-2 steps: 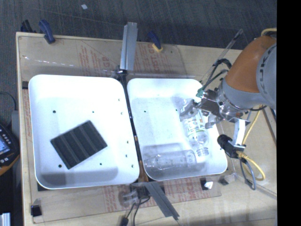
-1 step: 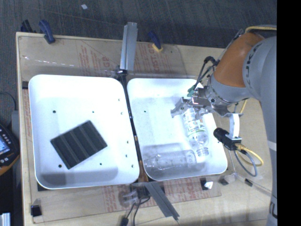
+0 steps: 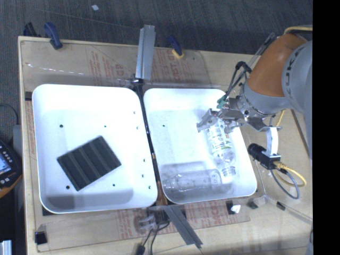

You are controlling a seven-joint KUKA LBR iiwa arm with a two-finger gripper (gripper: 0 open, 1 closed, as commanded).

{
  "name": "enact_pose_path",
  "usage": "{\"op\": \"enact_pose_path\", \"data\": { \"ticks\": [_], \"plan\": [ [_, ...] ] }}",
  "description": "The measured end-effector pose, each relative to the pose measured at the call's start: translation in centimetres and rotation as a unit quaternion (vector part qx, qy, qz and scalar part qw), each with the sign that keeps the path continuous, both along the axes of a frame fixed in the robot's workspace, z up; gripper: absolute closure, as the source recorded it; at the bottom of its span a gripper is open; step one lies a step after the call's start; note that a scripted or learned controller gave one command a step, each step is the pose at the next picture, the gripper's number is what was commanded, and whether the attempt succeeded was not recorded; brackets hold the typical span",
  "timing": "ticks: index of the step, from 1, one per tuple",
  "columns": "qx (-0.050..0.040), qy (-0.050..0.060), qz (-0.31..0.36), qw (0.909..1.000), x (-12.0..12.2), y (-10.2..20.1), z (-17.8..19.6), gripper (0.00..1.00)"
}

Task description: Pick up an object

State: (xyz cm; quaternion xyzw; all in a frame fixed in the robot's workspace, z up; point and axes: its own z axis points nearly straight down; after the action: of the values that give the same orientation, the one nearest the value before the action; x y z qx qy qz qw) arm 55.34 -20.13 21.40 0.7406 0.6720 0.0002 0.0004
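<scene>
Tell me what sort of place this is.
Probably a robotics lab's grasping test bench. Two white bins sit on a board held with clamps, a robot arm reaches over clear bottles, and loose cables trail alongside.

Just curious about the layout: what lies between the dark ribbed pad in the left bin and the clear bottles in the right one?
In the camera view, bare white bin floor and the two bins' adjoining rims separate the dark ribbed pad from the clear bottles.

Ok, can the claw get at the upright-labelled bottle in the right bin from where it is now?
Probably yes. The claw sits right over the labelled bottle's upper end, with nothing lying on top of it. The second clear bottle lies by its far end, away from the claw.
</scene>
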Motion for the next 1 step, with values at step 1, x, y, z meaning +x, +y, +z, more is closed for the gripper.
{"op": "enact_pose_path", "data": {
  "ticks": [1],
  "plan": [
    [0.0008, 0.001, 0.017, 0.9999, 3.34, -0.36, -3.52, 0.0]
  ]
}}
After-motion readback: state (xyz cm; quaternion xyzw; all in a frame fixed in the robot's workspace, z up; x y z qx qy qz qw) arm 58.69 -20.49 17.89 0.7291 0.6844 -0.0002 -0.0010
